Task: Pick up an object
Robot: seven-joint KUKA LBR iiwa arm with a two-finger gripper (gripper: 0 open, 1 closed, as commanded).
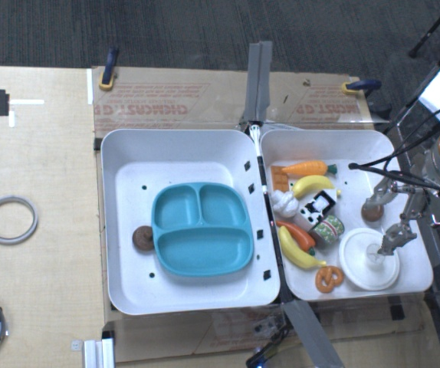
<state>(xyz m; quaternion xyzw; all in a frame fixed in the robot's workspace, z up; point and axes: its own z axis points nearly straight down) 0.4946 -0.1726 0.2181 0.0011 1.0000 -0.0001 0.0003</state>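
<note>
Lying in the right bin (373,140), a cluster of small toys is seen along its left side: a carrot (306,169) at the top, a banana (313,184) just below it, a white figure (284,203), a black-and-white block (316,205), a green can (328,229), a red pepper (296,234), a second banana (297,251) and a pretzel (329,278) at the bottom. A white plate (358,271) is placed near the bin's lower right, and a small brown ball (372,212) sits above it. The gripper (383,225) is positioned over the plate and the ball, entering from the right, with its 2 fingers spread apart and nothing seen between them. One fingertip (372,204) is close to the brown ball, though contact cannot be judged. In the left bin (120,159), a blue divided tray (202,228) is set in the middle, with a brown round object (142,238) touching its left edge. On the bench to the far left, a grey ring (9,218) is laid.
</note>
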